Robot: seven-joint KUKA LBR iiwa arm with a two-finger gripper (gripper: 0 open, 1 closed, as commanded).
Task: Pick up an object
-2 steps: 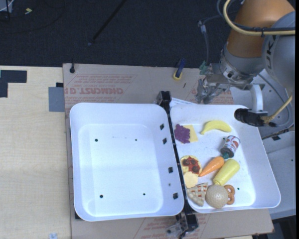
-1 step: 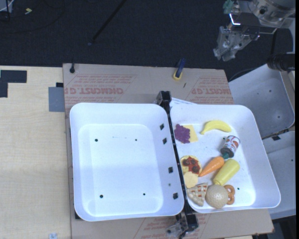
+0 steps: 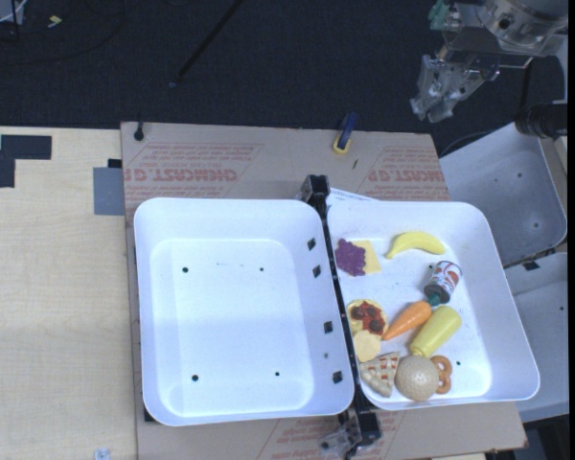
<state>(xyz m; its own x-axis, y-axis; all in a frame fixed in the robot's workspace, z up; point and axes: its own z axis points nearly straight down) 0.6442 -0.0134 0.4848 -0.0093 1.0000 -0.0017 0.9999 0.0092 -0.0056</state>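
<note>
While your arm hangs up in the top right corner, the gripper [image 3: 439, 92] sits over the dark floor beyond the bench, well apart from both bins, and nothing shows between its fingers; whether they are spread or pressed together you cannot tell from this angle, the tips are too small and blurred. Look down to the right bin [image 3: 489, 247] and there is your pile of candidates. A yellow banana [image 3: 414, 244] lies near the far wall, and to its left a purple bunch of grapes [image 3: 349, 255] rests on a yellow slice, close to the divider. Just below the banana's right end a small can [image 3: 443, 281] lies tilted, red and white with a dark end. An orange carrot [image 3: 405, 320] slants across the middle, touching a yellow bottle-shaped piece [image 3: 434, 331] on its right and a pizza-like round [image 3: 366, 315] on its left. Down at the near wall you have a tan ball [image 3: 418, 377], with a waffle wedge [image 3: 380, 373] against its left side and a pretzel [image 3: 442, 373] peeking out on its right. The left bin [image 3: 163, 228] lies beside it, the two rims meeting at black clips in the centre.
</note>
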